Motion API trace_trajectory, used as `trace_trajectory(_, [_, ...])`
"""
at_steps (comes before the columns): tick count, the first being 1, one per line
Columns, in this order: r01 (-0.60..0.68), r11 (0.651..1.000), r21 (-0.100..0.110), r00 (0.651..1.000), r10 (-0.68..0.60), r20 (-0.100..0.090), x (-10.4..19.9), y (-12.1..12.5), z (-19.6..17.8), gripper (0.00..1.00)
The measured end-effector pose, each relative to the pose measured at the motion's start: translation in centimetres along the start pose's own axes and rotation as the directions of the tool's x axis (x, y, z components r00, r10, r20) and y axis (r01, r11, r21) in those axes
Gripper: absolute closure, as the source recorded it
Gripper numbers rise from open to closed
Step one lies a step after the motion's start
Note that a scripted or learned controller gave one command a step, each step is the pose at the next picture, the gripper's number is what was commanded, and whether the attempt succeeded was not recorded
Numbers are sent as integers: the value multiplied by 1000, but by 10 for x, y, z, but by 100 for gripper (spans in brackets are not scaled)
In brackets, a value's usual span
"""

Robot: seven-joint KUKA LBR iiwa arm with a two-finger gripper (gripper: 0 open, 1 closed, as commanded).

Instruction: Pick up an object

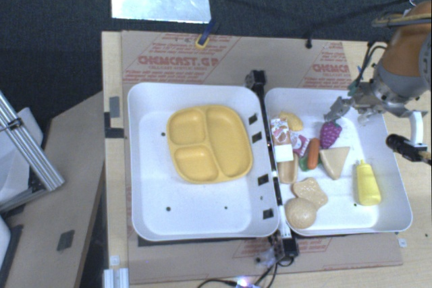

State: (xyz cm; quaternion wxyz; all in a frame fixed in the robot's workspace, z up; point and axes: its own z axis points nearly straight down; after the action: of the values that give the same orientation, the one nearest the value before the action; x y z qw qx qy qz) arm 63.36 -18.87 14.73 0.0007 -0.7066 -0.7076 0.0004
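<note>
In the right bin [393,165] lie several toy foods: a purple grape bunch [330,134], a pale cheese wedge [335,162], a yellow mustard bottle [366,183], an orange carrot [312,154], two bread rolls [302,213] and a wrapped packet [280,139]. My gripper [352,110] hangs over the bin's far right part, just above and to the right of the grapes. Its fingers are spread open and nothing is between them. The grey arm with its orange band [403,50] comes in from the right.
The left bin [145,165] holds a yellow three-compartment plate [206,144]. Black clips [258,138] run along the ridge between the bins. A black part of the arm [405,145] juts over the right bin's right rim. Both bins rest on a cardboard sheet [175,54].
</note>
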Motion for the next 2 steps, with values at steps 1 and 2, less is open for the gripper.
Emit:
trace_trajectory(1, [4,1000,-2,1000,-4,1,2,8,44,0])
trace_trajectory(2, [5,1000,-3,1000,-5,1,3,10,62,0])
